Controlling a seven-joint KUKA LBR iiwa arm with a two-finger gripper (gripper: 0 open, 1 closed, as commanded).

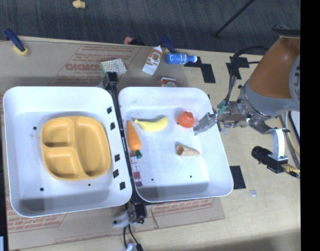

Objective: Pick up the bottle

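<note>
Right bin (217, 179) holds banana, carrot, tomato, cone. Gripper (204, 124) at its right rim, fingers pinched together on nothing. Bottle (179, 59) lies outside on the bench (probably light, slick, rolls); grab mid-body.

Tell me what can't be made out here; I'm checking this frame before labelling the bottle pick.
- Hand, camera view: too small and blurred to tell its finger state.
- Blue bottle on the bench beyond the right bin: label too small to read.
- Arm: its base is cut off by the right edge.
- Carton beside the bottle: print illegible.
</note>
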